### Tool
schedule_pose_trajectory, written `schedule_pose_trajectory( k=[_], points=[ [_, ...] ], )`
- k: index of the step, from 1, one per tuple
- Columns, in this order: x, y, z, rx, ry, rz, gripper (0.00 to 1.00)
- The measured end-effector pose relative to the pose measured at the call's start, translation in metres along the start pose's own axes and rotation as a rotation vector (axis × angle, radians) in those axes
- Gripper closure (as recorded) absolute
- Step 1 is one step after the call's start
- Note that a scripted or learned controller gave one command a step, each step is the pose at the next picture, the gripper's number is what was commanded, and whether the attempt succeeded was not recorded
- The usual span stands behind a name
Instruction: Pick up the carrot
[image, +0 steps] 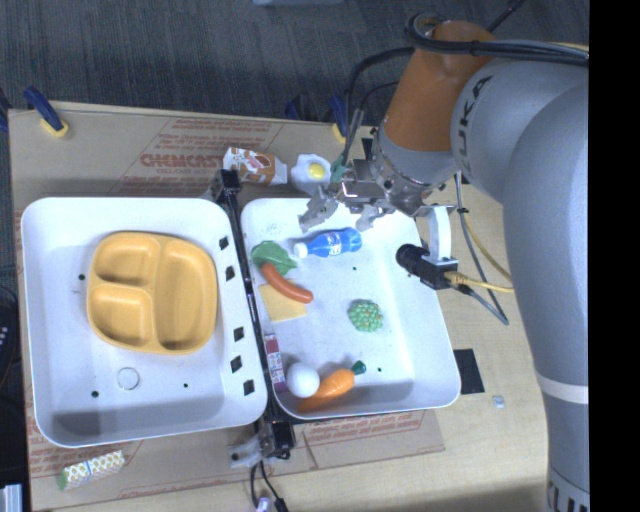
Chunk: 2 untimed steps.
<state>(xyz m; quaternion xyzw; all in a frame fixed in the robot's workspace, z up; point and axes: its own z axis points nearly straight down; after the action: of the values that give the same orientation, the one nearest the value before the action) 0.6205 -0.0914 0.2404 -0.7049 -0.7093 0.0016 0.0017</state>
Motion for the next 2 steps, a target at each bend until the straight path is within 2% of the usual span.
schedule_pose_trajectory(
  k=[1, 2],
  points=[
    [-0.002, -0.034, 0.101, 0.001, 0.0, 0.185, 0.0],
    [-0.005, -0.06, 0.15, 0.002, 0.001, 0.362, 0.0]
  ],
)
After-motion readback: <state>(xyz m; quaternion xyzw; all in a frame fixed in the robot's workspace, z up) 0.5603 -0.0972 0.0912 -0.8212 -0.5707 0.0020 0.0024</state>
